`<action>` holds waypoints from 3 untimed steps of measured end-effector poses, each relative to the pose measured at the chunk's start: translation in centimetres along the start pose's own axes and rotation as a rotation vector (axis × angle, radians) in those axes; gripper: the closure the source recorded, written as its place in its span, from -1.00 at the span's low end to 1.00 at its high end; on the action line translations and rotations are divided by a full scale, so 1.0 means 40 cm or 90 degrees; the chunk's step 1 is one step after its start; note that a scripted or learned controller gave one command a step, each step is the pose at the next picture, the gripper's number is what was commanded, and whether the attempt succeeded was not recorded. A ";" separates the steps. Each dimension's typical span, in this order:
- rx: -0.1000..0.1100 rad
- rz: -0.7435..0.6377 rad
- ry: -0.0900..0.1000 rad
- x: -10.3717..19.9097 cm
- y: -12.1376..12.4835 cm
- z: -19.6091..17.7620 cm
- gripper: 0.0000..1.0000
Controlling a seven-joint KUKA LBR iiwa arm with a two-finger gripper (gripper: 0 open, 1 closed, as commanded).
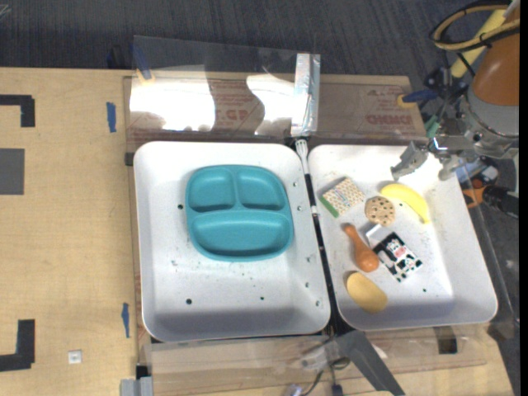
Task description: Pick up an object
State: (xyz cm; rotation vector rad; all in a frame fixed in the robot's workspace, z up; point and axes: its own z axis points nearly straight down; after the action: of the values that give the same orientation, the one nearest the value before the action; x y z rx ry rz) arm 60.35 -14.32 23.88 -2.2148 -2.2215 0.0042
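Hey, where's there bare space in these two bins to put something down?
Left bin: bare floor all around the teal divided plate, widest along the near edge. Right bin: free near its right wall and near-right corner. Crowded mid-bin, where the cookie, banana and carrot cluster.

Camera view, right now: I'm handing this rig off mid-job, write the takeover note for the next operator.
End effector: over the right bin's far right corner, open, nothing between its fingers.
Right bin contents: banana, round cookie, patterned cracker, carrot, black-and-white block, tan piece.
Left bin: teal divided tray.
Done: no pick.
Left: descend, probably on the banana as the nearest item, grasp and lift.
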 end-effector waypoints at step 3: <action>-0.011 -0.145 -0.003 -0.003 -0.235 0.361 1.00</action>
State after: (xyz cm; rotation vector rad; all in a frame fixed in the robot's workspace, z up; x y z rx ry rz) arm 50.89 -14.44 9.50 -1.9567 -2.4711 -0.0099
